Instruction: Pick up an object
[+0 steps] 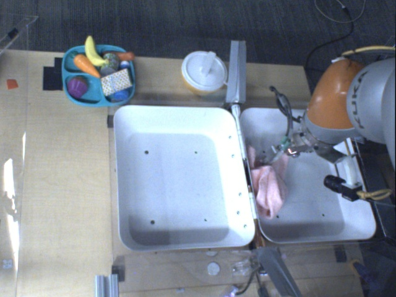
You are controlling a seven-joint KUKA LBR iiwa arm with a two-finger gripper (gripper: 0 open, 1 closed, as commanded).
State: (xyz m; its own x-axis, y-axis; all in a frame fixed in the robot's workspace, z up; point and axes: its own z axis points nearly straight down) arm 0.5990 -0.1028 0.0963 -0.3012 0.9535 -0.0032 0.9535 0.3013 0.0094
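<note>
Pink cloth (268, 189) in right bin (322, 228), just below-left of claw (279, 153); claw's state unclear.

Two white bins sit side by side: the left bin (179, 175) plain white with a few small dark dots on its floor, the right bin (315, 218) white too. A pale pink cloth (268, 187) lies at the right bin's left wall. The arm (362, 101) is grey with an orange band (331, 101). At the far left, a blue tray (98, 76) carries a yellow banana, an orange carrot and something purple. A white-lidded yellow cup (204, 72) stands far, on a tan bench (55, 184).
</note>
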